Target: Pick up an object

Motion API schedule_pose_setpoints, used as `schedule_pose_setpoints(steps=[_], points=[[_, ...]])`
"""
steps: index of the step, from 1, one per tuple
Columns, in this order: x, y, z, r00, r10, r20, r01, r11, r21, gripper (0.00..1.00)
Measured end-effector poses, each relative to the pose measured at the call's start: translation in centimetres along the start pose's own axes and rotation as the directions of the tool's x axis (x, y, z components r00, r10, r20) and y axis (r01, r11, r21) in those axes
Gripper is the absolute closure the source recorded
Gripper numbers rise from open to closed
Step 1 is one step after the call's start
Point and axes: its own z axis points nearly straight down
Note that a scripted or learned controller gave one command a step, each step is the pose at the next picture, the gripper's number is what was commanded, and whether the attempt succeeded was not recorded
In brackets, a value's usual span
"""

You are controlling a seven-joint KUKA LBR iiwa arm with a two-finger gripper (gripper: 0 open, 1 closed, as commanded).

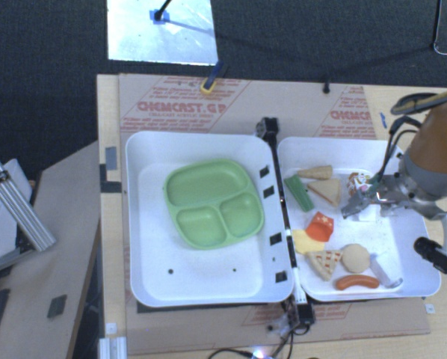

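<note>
The gripper (356,203) hangs low in the upper right of the right bin (414,275), apparently reaching for something there, though its state cannot be told. Toy foods lie scattered left and below it, near at hand: a red piece (321,226), a round bun (355,258), a sausage (356,282). The left bin (145,275) holds a green divided plate (212,203).
</note>
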Motion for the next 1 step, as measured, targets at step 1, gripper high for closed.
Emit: schedule_pose_setpoints(steps=[1], points=[[0.66, -0.09, 4.31, 1.000, 0.000, 0.000, 0.000, 1.000, -0.003, 0.00]])
